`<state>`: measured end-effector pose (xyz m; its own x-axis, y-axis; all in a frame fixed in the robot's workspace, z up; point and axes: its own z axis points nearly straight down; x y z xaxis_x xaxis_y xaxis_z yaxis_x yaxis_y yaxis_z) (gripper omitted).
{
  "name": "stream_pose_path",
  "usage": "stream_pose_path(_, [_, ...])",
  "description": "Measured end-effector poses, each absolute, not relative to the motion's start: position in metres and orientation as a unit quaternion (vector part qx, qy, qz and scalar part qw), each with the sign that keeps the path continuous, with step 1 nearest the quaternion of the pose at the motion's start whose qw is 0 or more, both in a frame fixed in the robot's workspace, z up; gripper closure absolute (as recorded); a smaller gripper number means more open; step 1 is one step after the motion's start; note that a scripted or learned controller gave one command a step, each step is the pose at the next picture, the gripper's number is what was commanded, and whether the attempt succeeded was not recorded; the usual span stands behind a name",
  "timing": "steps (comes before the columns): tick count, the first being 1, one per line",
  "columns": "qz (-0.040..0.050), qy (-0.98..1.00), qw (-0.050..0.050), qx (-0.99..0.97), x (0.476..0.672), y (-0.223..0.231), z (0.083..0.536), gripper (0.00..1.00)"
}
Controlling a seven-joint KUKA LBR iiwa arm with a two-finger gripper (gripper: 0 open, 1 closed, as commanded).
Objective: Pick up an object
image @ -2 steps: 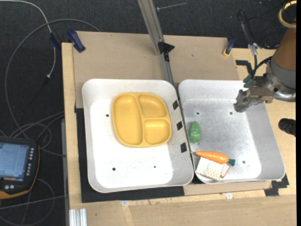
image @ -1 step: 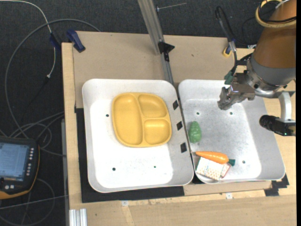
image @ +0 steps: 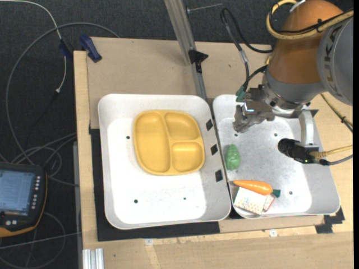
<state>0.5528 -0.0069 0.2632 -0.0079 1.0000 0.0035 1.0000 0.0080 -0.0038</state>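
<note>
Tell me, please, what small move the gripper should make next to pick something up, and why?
Probably a short move toward the view's bottom edge, then down onto the green object. The gripper hangs over the upper part of the right bin, and that object lies closest to it, standing apart from the carrot and the small box, which touch each other.

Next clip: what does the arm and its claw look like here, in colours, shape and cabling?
The arm is a bulky rounded body, orange on top, grey below and at the right edge. Black cables loop around it. The claw is a small dark metal assembly with a spot of teal. A black cylindrical part sticks out beside it, trailing a yellowish cable.
</note>
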Motion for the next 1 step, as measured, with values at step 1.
stream_pose_path(1, [-0.0015,-0.710,0.000,-0.705,0.5621,0.0450,0.2641,1.00])
